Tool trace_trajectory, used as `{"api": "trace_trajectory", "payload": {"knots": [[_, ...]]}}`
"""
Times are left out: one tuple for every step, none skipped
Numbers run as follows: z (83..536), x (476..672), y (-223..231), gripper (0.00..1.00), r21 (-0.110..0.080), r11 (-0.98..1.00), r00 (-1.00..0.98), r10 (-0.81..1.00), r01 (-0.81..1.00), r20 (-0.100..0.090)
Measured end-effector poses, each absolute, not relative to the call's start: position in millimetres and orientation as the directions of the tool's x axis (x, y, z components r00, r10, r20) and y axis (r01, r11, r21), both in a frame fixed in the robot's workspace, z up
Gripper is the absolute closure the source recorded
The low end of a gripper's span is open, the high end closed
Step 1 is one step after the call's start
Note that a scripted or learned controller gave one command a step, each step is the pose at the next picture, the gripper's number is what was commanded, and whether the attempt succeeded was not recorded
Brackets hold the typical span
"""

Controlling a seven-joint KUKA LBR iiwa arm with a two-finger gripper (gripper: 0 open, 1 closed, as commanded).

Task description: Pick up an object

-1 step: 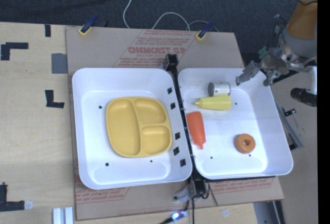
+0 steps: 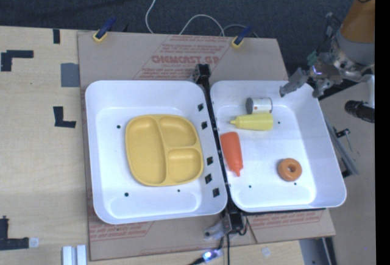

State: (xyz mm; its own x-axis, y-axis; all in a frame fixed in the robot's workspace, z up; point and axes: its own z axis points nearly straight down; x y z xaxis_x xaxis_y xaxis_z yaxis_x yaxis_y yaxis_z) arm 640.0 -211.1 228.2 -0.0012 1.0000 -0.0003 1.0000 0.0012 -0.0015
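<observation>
Hovering beyond the right bin (image 2: 317, 113), the tool (image 2: 300, 82) holds nothing; finger state unclear; donut (image 2: 289, 169) lies inside.

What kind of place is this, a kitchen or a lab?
Most likely a robot test bench in a lab: two white bins clamped on cardboard, toy food such as a donut and carrot, and a robot arm alongside.

**Count of things on the bench**

Two white bins: left bin (image 2: 103, 136), right bin (image 2: 317, 154). One yellow divided plate (image 2: 163, 149). One orange carrot (image 2: 231, 152). One yellow bottle (image 2: 253, 122). One small grey can (image 2: 258, 104). One doughnut (image 2: 289, 169). Two yellow clamps: one (image 2: 104, 29), another (image 2: 242, 36).
</observation>
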Motion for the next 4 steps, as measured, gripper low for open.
{"api": "trace_trajectory", "payload": {"knots": [[178.5,648.3,-215.0,0.0,-0.003,0.002,-0.002,1.0,1.0,-0.001],[122.4,654.4,-206.8,0.0,-0.003,0.002,-0.002,1.0,1.0,-0.001],[81.5,650.4,-207.4,0.0,-0.022,0.006,-0.006,1.0,1.0,0.001],[93.3,650.9,-207.5,1.0,-0.02,0.005,-0.005,1.0,1.0,-0.001]]}}
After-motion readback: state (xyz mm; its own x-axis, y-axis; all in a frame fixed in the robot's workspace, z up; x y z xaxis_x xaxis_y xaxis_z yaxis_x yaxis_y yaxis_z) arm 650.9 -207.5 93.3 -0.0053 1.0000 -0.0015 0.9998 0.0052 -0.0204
